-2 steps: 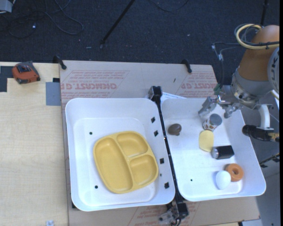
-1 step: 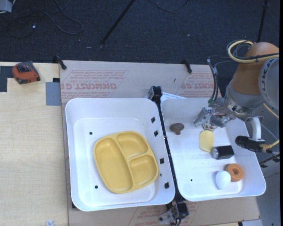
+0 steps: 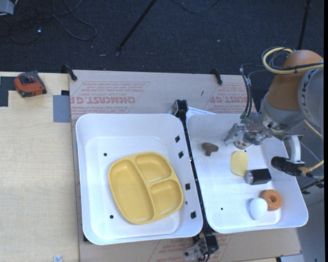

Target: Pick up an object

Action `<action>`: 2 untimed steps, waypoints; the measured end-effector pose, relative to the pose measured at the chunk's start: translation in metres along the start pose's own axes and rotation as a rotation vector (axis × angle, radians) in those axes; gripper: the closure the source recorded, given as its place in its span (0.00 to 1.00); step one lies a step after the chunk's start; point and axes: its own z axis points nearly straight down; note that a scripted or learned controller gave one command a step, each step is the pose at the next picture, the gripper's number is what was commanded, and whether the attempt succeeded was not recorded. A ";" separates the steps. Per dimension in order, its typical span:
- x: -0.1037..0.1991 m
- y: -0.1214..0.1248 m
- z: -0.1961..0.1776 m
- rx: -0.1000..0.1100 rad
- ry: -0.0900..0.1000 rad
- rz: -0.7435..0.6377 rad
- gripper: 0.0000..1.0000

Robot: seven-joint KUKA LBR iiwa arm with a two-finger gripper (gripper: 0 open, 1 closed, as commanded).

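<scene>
The arm (image 3: 292, 86) is cut off at the frame's three-o'clock edge, and its hand (image 3: 241, 136) is a small metallic tangle whose fingers blur together; I cannot tell whether it is released or clenched, and nothing can be made out between them. The hand hangs over the upper part of the right bin (image 3: 295, 214), just at twelve o'clock from a pale yellow block (image 3: 239, 163), with no visible contact. At nine o'clock from that block lies a small brown piece (image 3: 209, 148), its shape hard to read. At four o'clock from the block rests a dark cylinder (image 3: 258, 176); further toward five o'clock sit an orange ring (image 3: 272, 199) and a white egg-like ball (image 3: 258, 208), touching. The left bin (image 3: 93, 130) holds a yellow divided tray (image 3: 145, 187). On the counter (image 3: 27, 173), at its far ten-o'clock corner, lies an orange tape measure (image 3: 29, 84).
</scene>
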 end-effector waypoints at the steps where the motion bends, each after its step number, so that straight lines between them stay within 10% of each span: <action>1: -0.002 -0.001 -0.004 0.010 -0.001 0.000 1.00; 2: -0.004 -0.003 -0.064 0.013 0.005 0.000 1.00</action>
